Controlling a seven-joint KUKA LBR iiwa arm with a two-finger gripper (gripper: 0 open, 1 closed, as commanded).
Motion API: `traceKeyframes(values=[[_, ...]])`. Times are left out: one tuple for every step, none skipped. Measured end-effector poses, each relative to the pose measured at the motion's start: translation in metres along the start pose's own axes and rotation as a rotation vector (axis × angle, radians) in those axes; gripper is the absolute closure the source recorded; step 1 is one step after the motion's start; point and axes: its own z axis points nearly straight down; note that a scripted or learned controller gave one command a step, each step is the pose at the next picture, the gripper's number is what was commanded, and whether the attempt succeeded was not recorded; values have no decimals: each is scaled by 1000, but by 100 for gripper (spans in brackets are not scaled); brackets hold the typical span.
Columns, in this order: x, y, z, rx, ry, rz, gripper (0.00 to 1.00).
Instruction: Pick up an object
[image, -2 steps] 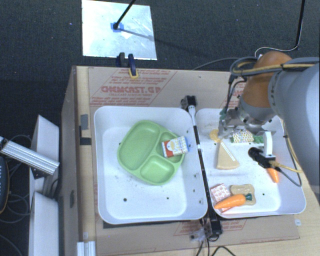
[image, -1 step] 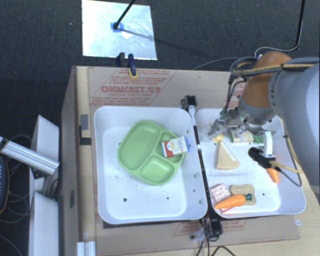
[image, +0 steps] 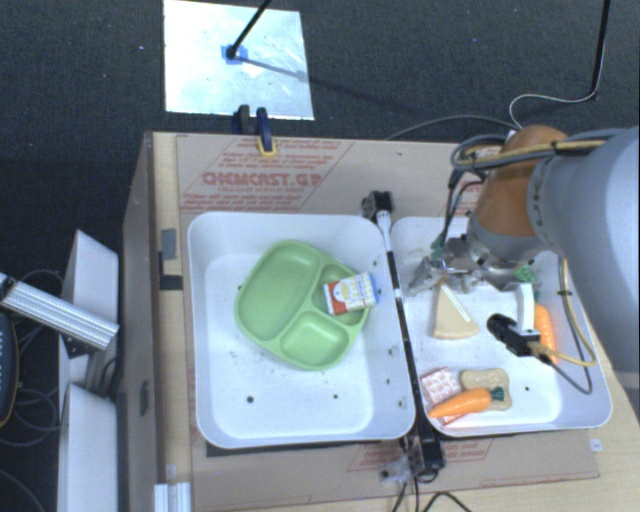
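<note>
A green divided plate (image: 295, 303) was seen in the left bin (image: 225, 400), with a small red and white carton (image: 349, 294) resting on its right edge. In the right bin (image: 570, 405), a pale cheese wedge (image: 451, 314) lay with its long axis running roughly up the view, its narrow tip pointing toward the gripper (image: 452, 270) just above it. Whether the jaws were spread or closed could not be told. Nearer the front, a carrot (image: 460, 403) lay pointing left, beside a cracker (image: 486, 381).
</note>
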Motion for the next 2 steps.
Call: traceKeyframes(values=[[0, 1, -11, -2, 0, -2, 100], [0, 1, -11, -2, -1, -2, 0]])
